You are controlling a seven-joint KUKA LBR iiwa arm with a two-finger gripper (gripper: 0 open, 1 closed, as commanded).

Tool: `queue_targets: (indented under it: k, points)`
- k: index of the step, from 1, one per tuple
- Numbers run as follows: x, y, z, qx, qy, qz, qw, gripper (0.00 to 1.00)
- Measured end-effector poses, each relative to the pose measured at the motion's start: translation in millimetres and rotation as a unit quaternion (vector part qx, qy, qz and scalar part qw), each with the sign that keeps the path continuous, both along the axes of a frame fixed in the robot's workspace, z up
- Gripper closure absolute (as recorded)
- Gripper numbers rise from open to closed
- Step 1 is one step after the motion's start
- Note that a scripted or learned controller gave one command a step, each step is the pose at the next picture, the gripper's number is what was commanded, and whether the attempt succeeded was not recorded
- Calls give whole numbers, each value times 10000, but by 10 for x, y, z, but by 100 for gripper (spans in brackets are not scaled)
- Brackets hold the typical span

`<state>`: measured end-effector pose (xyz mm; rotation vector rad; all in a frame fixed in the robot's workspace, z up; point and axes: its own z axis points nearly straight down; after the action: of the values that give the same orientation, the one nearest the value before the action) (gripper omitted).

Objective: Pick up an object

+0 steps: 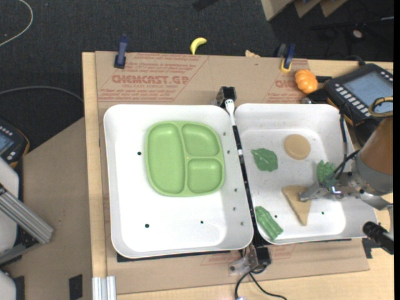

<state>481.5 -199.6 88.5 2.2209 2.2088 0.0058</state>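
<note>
We judge the approach is done and the grasp itself is in hand: our claw (310,194) sits low in the right bin (325,119), at about four o'clock, its tips over the upper edge of a flat tan wedge (299,206). We cannot tell how far it is open, nor whether it has hold of anything. Next we would need to close squarely on the wedge and lift straight up. A leafy green piece (324,171) lies just beside it at one o'clock; a smooth tan disc (297,146) and a crinkled green leaf (265,159) lie toward eleven. The left bin (125,230) carries a glossy green divided plate (185,159).
</note>
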Motion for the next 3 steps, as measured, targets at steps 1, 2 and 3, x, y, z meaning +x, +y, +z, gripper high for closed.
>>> queue_targets:
  k: [1, 2, 3]
  points:
    - [14, 41, 106, 7, -15, 19, 10000, 100]
    - [-14, 1061, 330, 43, 47, 77, 10000, 100]
    - [261, 1764, 1001, 31, 3, 76, 10000, 100]
